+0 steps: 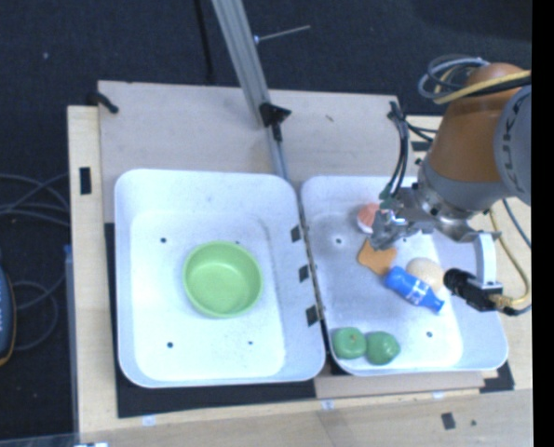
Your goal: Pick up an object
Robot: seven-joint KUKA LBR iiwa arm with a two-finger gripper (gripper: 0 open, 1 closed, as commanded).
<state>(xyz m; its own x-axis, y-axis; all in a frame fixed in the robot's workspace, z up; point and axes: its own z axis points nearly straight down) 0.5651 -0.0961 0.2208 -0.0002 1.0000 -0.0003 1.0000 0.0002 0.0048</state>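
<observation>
Nearest, two green balls [365,345] are sitting against the right bin [463,357] wall; farther in, the end effector [385,234] is hovering over an orange block [377,258], presumably lining up. Its state is unclear.

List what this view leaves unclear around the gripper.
- Gripper: too small and blurred to tell how it stands.
- Pink object: partly covered by the gripper, so its shape is unclear.
- Orange piece: its upper end runs under the gripper; contact is unclear.
- Arm: cut off at the right.
</observation>
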